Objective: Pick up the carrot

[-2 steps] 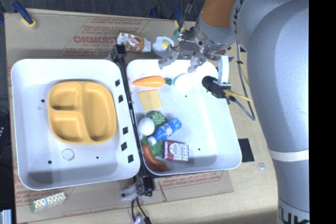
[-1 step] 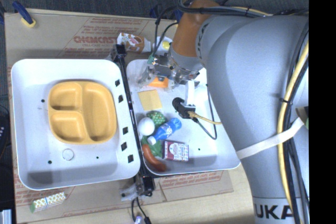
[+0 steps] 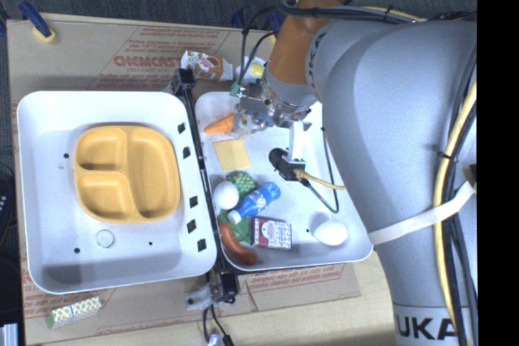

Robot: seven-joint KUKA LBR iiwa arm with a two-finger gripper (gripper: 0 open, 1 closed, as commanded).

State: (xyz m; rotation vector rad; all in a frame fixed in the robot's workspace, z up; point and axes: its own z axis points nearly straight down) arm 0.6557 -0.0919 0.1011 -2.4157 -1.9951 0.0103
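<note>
Carrot (image 3: 219,126): orange, lying flat on the floor of the right bin (image 3: 349,251), in its far left corner, thin end towards the left wall
Gripper (image 3: 246,117): lowered into the right bin near its far edge, just beside the thick end of the carrot; contact between the two cannot be confirmed
Gripper state: wide, narrow or closed on anything, cannot tell; the tip is masked by wrist hardware and cables
Arm (image 3: 381,109): grey with an orange band (image 3: 288,44), overhanging the right edge of the right bin
Cheese slice (image 3: 231,152): pale yellow square, flat, just nearward of the carrot, apart from it
Green item (image 3: 241,181): mid-bin, nearward of the cheese slice; type unclear
White egg (image 3: 225,195): against the left wall, just beside the green item
Blue bottle (image 3: 259,197): on its side, between the white egg and the bin's centre
Red carton (image 3: 272,233): flat, close to the near edge
Sausage (image 3: 235,245): reddish, in the near left corner, touching the red carton
Second egg (image 3: 330,233): white, in the near right corner, well apart from the carrot
Left bin (image 3: 32,174): carries a yellow divided plate (image 3: 128,172) at its centre
Cardboard sheet (image 3: 122,53): printed, under both bins
Small packet (image 3: 203,63): on the cardboard sheet, beyond the far edges of the bins
Wrapper (image 3: 75,310): on the cardboard sheet, off the left bin's near left corner
</note>
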